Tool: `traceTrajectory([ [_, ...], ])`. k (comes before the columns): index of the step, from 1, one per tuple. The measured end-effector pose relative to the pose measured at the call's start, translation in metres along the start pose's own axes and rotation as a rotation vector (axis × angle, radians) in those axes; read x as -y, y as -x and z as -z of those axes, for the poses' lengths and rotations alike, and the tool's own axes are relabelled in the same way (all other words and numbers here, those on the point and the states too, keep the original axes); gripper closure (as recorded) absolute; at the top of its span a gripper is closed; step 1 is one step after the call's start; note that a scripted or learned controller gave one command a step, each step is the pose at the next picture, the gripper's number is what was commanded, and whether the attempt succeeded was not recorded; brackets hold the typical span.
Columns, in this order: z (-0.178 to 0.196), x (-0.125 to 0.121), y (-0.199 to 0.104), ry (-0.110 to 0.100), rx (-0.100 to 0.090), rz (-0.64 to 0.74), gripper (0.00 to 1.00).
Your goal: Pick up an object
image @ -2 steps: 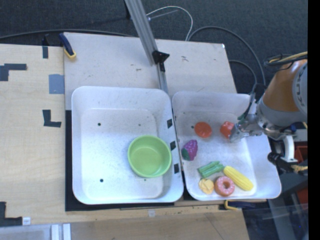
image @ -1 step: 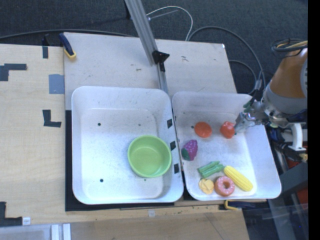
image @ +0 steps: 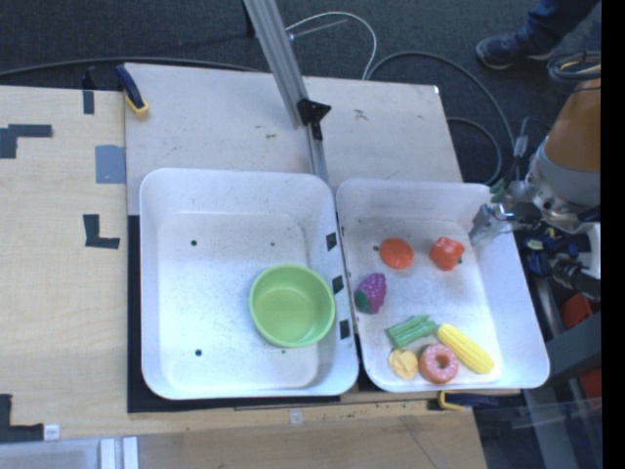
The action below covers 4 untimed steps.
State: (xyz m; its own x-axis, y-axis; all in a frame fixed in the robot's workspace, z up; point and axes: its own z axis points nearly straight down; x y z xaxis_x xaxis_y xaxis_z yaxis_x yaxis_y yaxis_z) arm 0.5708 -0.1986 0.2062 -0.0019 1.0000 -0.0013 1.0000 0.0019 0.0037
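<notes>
Camera view shows me the corn (image: 466,348) in the right bin (image: 513,291), near the front, lying flat, its long side slanting toward the front right corner. My gripper (image: 485,221) hangs over that bin's right rim. The bins sit on a pale bench (image: 59,291), dark carpet (image: 117,13) behind.

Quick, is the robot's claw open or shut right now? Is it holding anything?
Gripper: cannot be told; it sits at the right bin's edge, nothing seen in it.
</notes>
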Motion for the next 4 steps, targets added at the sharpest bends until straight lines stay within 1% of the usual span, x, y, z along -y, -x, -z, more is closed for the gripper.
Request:
traceTrajectory([
  [1, -0.007, 0.014, -0.051, -0.006, -0.003, 0.003, 1.0],
  [3, -0.017, 0.03, -0.163, -0.008, -0.003, 0.005, 1.0],
  [4, -0.016, 0.047, -0.218, -0.008, -0.003, 0.005, 1.0],
])
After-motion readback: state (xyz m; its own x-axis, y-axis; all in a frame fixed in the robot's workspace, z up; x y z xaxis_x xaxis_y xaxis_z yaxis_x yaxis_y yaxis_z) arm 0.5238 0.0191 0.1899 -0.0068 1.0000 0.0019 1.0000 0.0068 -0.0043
